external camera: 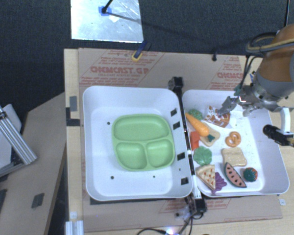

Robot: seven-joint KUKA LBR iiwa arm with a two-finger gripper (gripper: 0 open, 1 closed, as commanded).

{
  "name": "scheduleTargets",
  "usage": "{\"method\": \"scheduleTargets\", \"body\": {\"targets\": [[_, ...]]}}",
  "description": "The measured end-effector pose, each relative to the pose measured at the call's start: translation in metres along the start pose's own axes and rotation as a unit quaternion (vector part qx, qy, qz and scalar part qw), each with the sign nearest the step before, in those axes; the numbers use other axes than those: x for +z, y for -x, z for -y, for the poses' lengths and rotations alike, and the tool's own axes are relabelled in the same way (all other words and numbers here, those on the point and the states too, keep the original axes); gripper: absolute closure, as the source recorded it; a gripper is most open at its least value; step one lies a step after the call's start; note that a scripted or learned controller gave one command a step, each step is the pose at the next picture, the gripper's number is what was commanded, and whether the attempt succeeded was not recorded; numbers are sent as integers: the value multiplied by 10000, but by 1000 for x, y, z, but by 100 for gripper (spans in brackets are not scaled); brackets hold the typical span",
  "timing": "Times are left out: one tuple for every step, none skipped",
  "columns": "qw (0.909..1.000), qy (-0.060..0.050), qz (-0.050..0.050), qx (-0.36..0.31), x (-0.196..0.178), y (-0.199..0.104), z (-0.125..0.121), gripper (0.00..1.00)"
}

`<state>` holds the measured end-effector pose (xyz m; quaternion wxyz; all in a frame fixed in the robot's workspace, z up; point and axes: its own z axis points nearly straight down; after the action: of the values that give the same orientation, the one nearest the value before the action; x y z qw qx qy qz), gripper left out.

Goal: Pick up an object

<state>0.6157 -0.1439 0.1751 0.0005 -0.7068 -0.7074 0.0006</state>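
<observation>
The right bin (274, 160) holds several toy foods: an orange carrot (198, 125), a pretzel (232, 139), a slice of toast (233, 156), a watermelon slice (234, 175), a strawberry (250, 174), a pizza slice (206, 173) and a green broccoli piece (202, 154). A red-and-white piece (217, 116) lies near the bin's back. My gripper (238, 106) hovers over the back of this bin, just right of that piece. Its fingers are spread open with nothing between them.
The left bin (98, 106) carries a green divided plate (142, 142). A black divider with clips (181, 131) runs between the bins. A black-tipped white part (279, 131) of the arm hangs over the right bin's right side.
</observation>
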Motion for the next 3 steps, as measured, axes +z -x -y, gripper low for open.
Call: {"method": "scheduleTargets", "body": {"targets": [[10000,-5,-3,-3,43,-2,5,0],[10000,22,0,6,91,-2,4,0],[10000,67,-2,-5,76,-3,1,100]]}}
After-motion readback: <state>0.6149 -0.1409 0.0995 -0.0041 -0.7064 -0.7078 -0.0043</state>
